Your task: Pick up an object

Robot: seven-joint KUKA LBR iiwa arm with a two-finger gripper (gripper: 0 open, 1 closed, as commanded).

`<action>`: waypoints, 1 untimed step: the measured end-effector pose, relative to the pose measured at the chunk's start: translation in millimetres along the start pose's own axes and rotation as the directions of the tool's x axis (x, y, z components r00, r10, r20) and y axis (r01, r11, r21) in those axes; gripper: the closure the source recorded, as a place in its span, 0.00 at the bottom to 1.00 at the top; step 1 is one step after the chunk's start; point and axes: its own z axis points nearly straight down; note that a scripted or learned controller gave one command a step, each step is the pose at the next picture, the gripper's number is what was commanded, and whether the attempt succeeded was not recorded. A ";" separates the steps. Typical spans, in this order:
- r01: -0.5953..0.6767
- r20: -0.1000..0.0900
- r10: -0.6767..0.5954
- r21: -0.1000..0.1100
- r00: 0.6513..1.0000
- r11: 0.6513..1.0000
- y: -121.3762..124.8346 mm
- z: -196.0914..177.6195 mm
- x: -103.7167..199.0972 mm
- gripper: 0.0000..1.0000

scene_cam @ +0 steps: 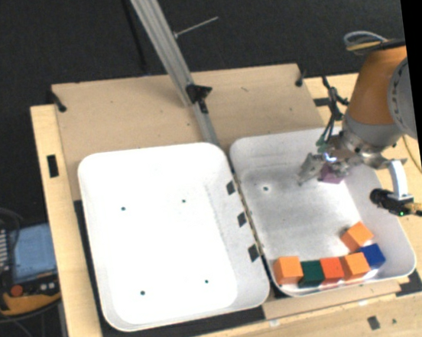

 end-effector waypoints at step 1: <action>-0.001 -0.003 0.001 -0.008 1.000 1.000 3.6 -3.5 0.5 0.00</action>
